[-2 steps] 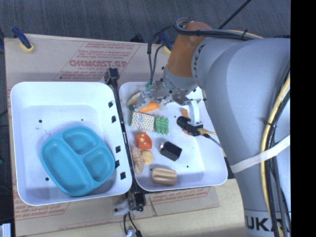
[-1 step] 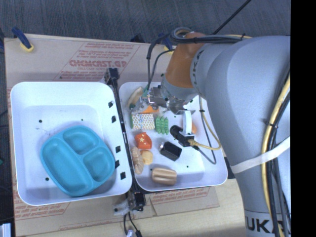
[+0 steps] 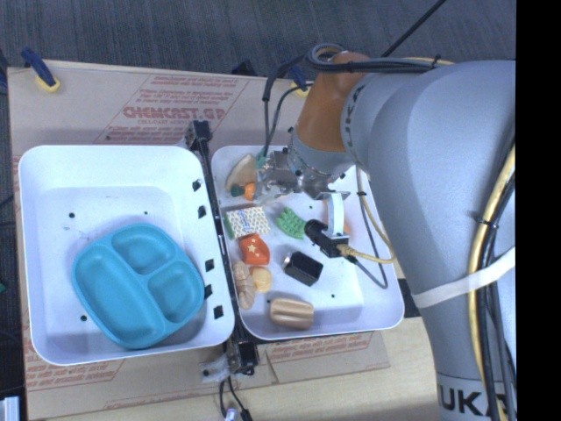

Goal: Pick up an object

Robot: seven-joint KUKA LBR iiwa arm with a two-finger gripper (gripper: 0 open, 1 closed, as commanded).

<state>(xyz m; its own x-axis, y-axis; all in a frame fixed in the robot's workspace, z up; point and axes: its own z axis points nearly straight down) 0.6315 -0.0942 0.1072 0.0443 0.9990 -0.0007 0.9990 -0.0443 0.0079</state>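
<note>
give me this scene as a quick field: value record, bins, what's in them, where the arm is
left bin: holds a blue divided plate
right bin: holds the small items
items in right bin: black block, tan wooden piece, red-orange toy, green piece, checkered item
arm: reaches in from the right, over the right bin's far end
end effector: low over the far items; grasp unclear
base: cardboard sheet under both bins

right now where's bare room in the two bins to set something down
Left bin: free floor along its far side and left wall, bordered by the blue divided tray. Right bin: a small bare patch near its right corner, between the black block and tan block. Its centre under the gripper is crowded.
</note>
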